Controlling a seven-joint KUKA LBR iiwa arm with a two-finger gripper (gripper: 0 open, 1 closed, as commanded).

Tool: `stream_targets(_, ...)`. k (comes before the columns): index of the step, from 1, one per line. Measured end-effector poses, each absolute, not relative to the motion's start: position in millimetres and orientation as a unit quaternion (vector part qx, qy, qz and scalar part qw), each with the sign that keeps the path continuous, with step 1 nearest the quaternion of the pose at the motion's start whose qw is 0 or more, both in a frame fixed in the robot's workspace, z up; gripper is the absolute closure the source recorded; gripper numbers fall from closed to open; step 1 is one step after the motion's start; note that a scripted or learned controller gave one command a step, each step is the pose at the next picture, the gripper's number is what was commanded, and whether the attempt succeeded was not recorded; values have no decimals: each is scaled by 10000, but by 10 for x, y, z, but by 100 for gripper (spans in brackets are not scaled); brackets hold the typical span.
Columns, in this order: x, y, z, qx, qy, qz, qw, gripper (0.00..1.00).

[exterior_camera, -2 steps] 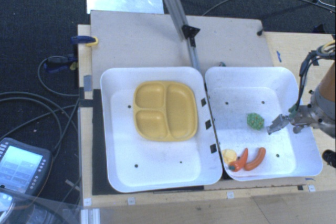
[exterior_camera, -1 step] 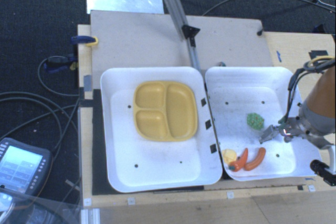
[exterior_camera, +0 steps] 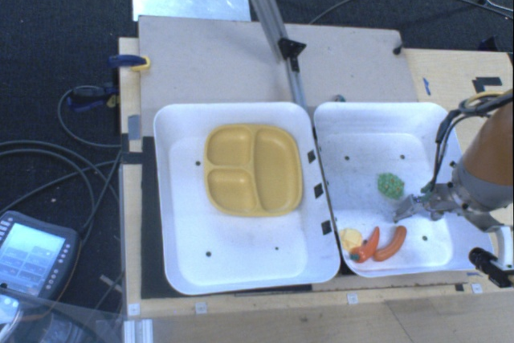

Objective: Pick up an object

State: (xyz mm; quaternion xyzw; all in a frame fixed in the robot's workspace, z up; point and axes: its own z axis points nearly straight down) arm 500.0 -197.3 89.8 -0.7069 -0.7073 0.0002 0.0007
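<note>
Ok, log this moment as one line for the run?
phase: approach | gripper: over right bin, nothing seen held | nearest: orange sausage, green piece | left bin: yellow tray

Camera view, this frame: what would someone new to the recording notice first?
The yellow divided plate stands out, sitting alone in the left bin. In the right bin, small toy foods cluster near the front: a green piece, an orange sausage, a red-orange piece. The gripper reaches in over them from the right.

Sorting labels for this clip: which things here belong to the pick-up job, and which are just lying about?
Job: end effector; green ball, orange sausage, red pepper, yellow piece, all in the right bin.

Lying about: yellow tray, left bin, handheld controller, clamps.
</note>
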Motion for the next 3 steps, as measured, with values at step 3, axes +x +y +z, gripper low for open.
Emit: stream_targets(3, 5093, -2034, 2121, -7049, -7093, -19, -45, 100)
